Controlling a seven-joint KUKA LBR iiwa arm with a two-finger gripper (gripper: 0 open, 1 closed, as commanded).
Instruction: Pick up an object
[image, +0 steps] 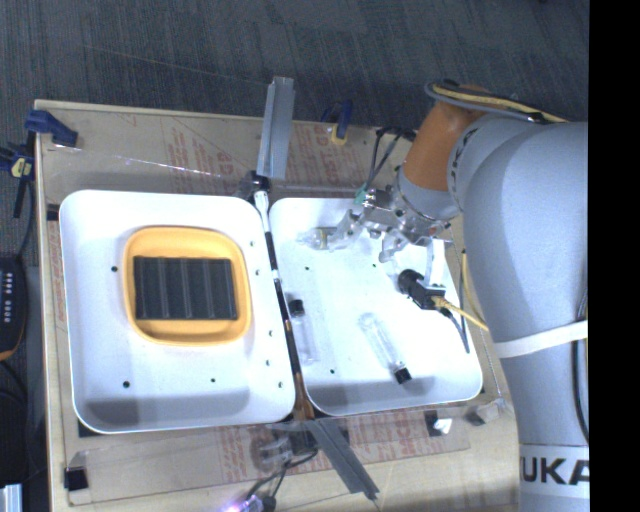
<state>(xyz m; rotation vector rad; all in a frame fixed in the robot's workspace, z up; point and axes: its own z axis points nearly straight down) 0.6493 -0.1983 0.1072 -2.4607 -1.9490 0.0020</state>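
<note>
Over the far edge of the right bin (455, 385), the gripper (365, 228) hangs low near the bin's rear wall. Whether it is open or closed cannot be determined from this angle, and no object is visibly held. A clear tube with a black cap (385, 347) lies on the right bin floor, apart from the gripper. The left bin (90, 380) contains a yellow tray with a dark ribbed insert (186, 285).

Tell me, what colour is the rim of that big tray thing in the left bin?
Yellow-orange rim around a dark ribbed centre, seen in the camera view.
</note>
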